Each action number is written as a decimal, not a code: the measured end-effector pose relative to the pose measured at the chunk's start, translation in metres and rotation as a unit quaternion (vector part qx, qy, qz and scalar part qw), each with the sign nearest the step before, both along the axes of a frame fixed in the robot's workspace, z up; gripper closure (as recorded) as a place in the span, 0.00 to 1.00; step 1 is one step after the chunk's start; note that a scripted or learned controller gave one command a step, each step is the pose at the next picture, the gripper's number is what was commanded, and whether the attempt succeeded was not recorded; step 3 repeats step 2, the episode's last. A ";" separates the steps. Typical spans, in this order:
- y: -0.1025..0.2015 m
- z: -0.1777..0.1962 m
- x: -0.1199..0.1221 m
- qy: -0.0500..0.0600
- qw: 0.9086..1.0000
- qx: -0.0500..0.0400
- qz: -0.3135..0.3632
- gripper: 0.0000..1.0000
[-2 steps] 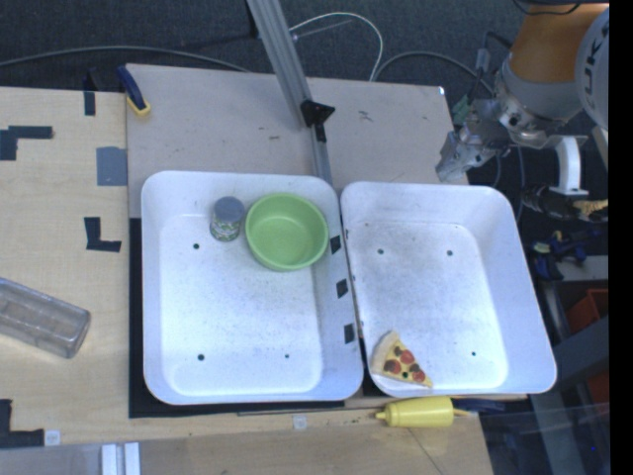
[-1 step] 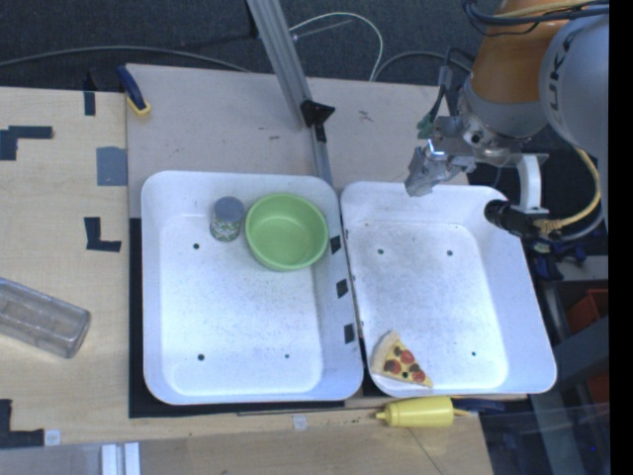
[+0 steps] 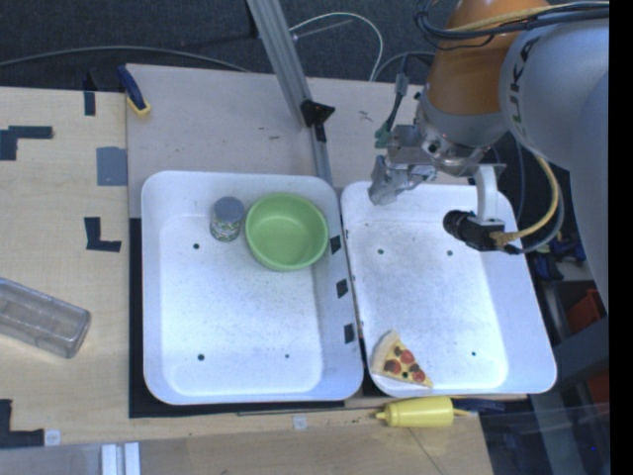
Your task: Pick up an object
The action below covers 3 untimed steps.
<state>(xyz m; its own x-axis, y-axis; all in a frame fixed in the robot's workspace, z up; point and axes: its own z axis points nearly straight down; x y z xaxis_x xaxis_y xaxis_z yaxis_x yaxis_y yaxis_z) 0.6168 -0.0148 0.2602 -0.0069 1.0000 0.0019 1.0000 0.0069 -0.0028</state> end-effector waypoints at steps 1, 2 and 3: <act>0.050 -0.004 -0.006 0.000 1.000 0.000 0.000 1.00; 0.094 -0.027 -0.008 0.001 1.000 -0.001 -0.001 1.00; 0.094 -0.027 -0.008 0.001 1.000 -0.001 -0.001 1.00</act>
